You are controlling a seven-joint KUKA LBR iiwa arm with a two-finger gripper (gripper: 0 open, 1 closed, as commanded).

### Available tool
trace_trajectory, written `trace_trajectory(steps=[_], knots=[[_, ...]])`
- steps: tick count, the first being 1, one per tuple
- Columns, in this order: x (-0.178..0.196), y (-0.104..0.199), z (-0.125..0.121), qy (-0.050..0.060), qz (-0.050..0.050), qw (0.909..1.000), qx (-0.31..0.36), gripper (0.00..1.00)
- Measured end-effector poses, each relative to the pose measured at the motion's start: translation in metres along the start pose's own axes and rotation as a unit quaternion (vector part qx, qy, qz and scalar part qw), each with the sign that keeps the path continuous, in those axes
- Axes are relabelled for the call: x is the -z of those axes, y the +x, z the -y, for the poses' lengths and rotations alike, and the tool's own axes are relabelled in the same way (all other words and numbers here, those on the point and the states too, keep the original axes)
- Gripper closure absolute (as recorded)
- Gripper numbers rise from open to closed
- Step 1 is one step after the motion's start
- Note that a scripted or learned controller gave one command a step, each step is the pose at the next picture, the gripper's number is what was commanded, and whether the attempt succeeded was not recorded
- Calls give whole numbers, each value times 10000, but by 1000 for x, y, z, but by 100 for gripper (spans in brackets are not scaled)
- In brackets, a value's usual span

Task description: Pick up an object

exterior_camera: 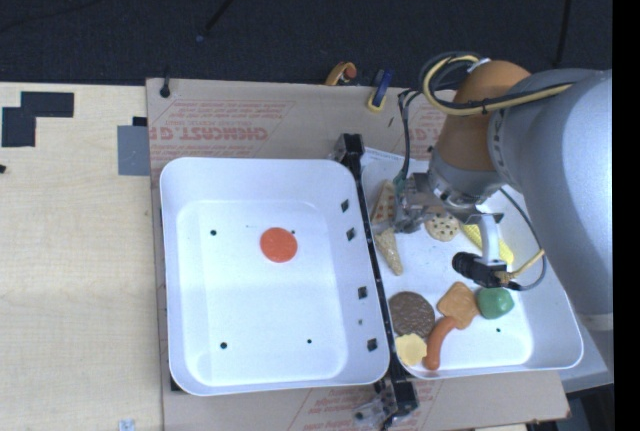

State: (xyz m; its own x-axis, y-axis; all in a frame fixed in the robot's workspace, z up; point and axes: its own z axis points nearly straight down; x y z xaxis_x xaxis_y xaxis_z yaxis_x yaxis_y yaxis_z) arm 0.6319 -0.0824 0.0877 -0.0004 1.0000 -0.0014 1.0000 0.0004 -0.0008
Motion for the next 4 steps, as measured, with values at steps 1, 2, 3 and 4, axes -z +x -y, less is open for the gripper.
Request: trace_trajectory(steps=[1, 2, 3, 4], knots=[[0, -32, -12, -1, -3, 10000, -5, 100], [0, 1, 15, 6, 11, 10000, 1, 100], [0, -1, 39, 16, 1, 10000, -7, 100], [0, 0, 53, 8, 2, 10000, -8, 100]])
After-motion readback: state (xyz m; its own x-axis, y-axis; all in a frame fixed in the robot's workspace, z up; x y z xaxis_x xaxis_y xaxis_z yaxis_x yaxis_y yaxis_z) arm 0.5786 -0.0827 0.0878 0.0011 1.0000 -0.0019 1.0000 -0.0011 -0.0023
